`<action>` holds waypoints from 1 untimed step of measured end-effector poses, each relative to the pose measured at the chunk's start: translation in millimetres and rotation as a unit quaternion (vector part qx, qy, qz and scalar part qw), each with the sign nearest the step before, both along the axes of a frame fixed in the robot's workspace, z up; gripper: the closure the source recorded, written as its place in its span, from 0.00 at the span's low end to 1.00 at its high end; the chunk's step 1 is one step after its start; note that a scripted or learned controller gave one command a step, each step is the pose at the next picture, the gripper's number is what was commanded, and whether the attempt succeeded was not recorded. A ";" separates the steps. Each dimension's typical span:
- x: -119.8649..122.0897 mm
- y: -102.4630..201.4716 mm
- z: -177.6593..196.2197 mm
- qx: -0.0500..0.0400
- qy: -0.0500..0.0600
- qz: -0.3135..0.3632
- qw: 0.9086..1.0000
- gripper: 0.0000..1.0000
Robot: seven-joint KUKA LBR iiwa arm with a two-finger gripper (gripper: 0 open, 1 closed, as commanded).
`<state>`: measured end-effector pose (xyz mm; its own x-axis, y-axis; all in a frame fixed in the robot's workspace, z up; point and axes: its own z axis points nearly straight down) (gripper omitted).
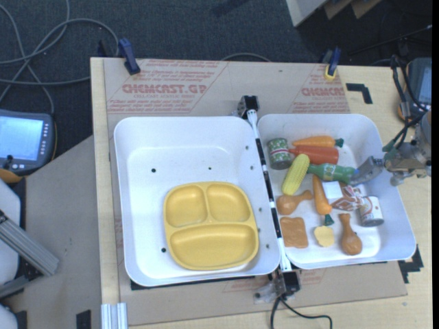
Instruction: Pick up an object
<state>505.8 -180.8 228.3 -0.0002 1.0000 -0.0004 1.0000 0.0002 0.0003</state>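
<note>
Two white bins were seen side by side: the left bin (130, 184) held one yellow divided plate (210, 225) with three compartments, and the right bin (384, 245) was crowded with toy food. Counted there: two carrots (314, 142) (321, 196), one corn cob (296, 173), two drumsticks (295, 201) (350, 237), one slice of toast (295, 232), one green bottle (331, 172), two small cans (278, 152) (371, 210) and one small yellow piece (324, 236) (hard to identify). Labels on the cans and bottle were too small to be read. "CHEMCAST GP" was printed in red on the board (171, 88), twice. The gripper (365, 170) was seen at the right bin's right side, just beside the bottle's end; whether its fingers were apart or together couldn't be told.
</note>
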 end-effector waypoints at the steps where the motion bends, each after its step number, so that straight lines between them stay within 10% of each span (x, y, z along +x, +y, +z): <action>1: 54.5 69.3 -135.6 0.002 0.001 0.001 1.000 0.00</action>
